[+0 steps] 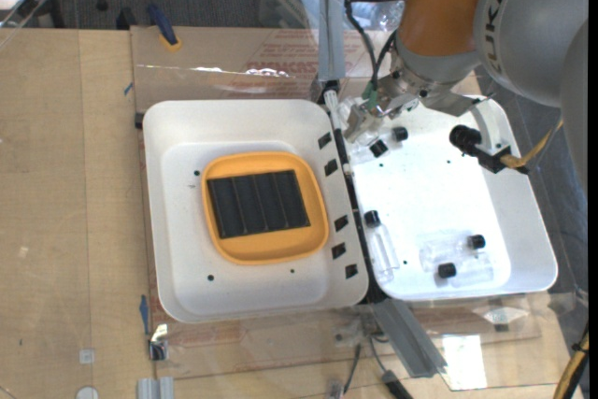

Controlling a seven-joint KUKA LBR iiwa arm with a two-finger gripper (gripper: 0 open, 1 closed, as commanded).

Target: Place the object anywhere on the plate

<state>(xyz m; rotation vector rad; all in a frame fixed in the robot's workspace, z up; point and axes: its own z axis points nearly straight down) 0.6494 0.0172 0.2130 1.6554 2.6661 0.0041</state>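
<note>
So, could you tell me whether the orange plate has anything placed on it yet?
Not yet: the orange plate in the left bin shows just its own dark ribbed centre.

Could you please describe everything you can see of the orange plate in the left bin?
The plate is a rounded square with a raised orange rim, seemingly plastic. Its centre holds a dark, nearly black panel divided by thin lines into four upright strips. It lies flat, slightly rotated, near the middle of the left bin, resting on the bin's white floor. Nothing else touches it or lies on it; the tool is over the right bin.
</note>
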